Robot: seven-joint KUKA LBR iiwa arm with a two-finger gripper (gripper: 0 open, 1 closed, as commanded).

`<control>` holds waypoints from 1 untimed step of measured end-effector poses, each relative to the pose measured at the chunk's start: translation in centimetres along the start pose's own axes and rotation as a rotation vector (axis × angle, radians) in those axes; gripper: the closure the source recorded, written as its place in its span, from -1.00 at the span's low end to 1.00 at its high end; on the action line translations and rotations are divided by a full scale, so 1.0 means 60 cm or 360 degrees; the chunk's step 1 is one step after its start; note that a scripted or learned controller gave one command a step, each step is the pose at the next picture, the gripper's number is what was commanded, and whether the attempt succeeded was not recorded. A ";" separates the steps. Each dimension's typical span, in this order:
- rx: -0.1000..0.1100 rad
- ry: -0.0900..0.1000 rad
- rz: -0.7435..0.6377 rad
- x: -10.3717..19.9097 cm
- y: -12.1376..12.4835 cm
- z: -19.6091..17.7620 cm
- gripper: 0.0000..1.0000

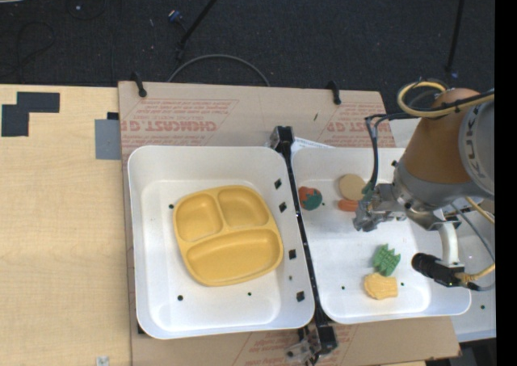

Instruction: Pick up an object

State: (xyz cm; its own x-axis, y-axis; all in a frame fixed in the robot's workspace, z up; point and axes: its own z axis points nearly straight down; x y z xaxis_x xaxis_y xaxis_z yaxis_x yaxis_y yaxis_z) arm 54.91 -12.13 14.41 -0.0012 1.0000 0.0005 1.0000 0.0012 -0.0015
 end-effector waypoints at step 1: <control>-0.0001 0.0000 0.0000 0.001 -0.002 -0.069 1.00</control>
State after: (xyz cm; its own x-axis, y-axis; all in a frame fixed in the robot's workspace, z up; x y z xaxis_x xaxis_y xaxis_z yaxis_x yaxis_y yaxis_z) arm 54.78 -12.09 18.54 -0.0015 1.0000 0.0004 1.0000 0.0015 -0.0009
